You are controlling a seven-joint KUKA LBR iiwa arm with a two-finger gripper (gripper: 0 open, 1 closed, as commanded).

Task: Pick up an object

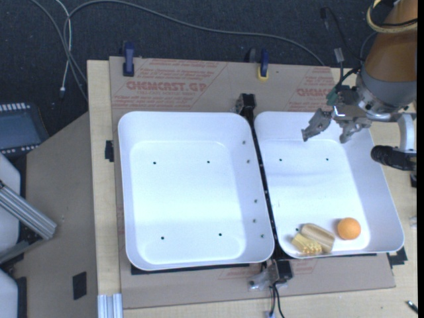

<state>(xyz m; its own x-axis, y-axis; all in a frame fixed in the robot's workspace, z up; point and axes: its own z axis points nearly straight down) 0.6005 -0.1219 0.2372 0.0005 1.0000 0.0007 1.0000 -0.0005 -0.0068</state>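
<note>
Two white bins, left bin (189, 187) and right bin (318, 171), each dotted with a few small dark specks. Beneath them, a tan cardboard sheet (165, 85) printed with faded red lettering. Blue clamp (128, 58) at its top left edge, blue and yellow clamp (263, 63) at top centre. Orange ball (348, 228) in the right bin, beside a tan roll (317, 234) and a yellow corn cob (306, 244). Grey metal gripper (331, 131) under an orange arm band (391, 61). Dark blue-grey carpet (199, 12) crossed by white cables (66, 25).
</note>
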